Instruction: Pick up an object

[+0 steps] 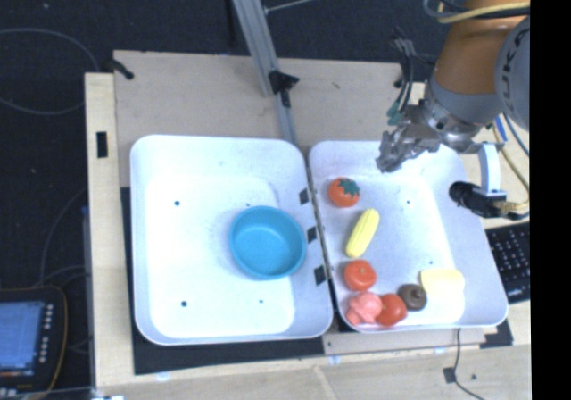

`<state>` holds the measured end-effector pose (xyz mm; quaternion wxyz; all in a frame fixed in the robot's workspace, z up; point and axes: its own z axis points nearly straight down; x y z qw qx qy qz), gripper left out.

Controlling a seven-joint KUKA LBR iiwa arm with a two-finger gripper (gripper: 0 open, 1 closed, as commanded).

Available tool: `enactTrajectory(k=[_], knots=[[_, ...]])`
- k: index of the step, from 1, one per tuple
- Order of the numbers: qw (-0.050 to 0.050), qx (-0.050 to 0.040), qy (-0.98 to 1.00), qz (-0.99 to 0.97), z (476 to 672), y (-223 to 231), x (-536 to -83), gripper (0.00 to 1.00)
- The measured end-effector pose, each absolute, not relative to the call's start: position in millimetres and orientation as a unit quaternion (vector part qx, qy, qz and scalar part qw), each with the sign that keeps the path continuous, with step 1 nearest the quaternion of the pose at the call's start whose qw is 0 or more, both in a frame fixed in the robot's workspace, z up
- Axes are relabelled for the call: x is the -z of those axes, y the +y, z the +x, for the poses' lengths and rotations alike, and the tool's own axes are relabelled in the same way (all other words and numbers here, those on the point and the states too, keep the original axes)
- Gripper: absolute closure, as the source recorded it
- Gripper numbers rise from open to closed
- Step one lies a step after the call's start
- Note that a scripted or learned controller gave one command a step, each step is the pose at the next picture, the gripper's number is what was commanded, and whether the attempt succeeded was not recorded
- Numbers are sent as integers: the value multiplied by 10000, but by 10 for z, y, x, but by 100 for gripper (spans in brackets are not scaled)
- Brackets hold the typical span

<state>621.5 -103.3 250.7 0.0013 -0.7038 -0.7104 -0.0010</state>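
Camera view: the gripper (393,157) hangs over the right bin (464,211), upper right of frame, likely lining up a pick; whether it is open or closed I cannot tell; the tomato (343,192), corn (361,232) and other toys lie below it; the left bin (178,166) holds a blue bowl (267,242).

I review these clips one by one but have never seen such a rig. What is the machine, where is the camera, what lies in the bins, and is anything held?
One camera looks down at a slant on a bench. The grey and orange arm reaches in from the right; its hand hangs over the right bin, with nothing seen in it. That bin holds a tomato, corn, an orange ball, pink and red pieces, a brown ring and a yellow block. The left bin holds a blue bowl.
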Motion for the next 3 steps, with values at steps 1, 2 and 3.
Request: enactTrajectory(k=[1,2,3], knots=[[24,-6,-7100,-7042,6237,-562,-2450,100],[33,-8,-7105,-7037,6175,67,-2409,100],[12,13,-7108,-7034,6100,568,-2520,100]])
